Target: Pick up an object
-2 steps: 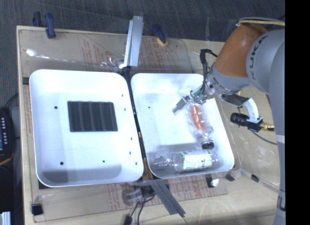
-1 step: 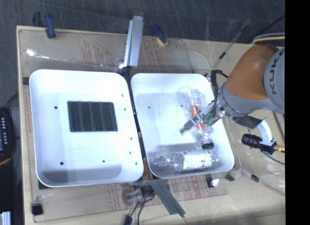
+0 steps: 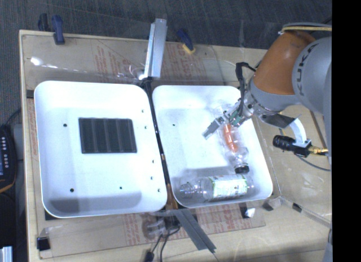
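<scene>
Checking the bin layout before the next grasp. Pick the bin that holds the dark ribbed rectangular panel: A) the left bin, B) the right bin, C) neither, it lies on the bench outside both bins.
A: the dark ribbed panel lies flat inside the left bin, while the right bin holds the clear bottles beneath the gripper.

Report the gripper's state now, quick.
Gripper: cannot be told; it sits low in the right bin, over a clear bottle with orange contents.

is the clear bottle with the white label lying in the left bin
No, the clear bottle lies on its side along the near wall of the right bin, while the left bin holds a dark ribbed block.
</scene>
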{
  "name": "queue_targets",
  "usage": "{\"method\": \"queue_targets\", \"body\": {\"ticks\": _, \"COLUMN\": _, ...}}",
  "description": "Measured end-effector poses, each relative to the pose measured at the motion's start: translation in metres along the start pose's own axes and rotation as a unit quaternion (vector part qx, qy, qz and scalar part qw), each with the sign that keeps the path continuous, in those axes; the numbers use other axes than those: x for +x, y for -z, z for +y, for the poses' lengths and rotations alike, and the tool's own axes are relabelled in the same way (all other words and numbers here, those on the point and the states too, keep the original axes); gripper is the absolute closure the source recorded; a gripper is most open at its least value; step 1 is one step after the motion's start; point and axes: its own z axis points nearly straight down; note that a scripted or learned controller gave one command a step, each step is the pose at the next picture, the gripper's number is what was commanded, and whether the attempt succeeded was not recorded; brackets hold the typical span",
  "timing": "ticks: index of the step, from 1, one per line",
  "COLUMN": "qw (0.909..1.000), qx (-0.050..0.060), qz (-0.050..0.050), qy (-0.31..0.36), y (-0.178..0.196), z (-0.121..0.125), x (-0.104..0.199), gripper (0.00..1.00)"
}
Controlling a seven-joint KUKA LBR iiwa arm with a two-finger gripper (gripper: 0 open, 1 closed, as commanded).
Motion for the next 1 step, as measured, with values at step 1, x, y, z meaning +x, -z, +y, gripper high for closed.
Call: {"method": "queue_targets", "body": {"ticks": 1, "qw": 0.9999, "qx": -0.001, "qz": -0.001, "qy": -0.014, "y": -0.0040, "z": 0.0131, "x": -0.0086, "gripper": 0.00}}
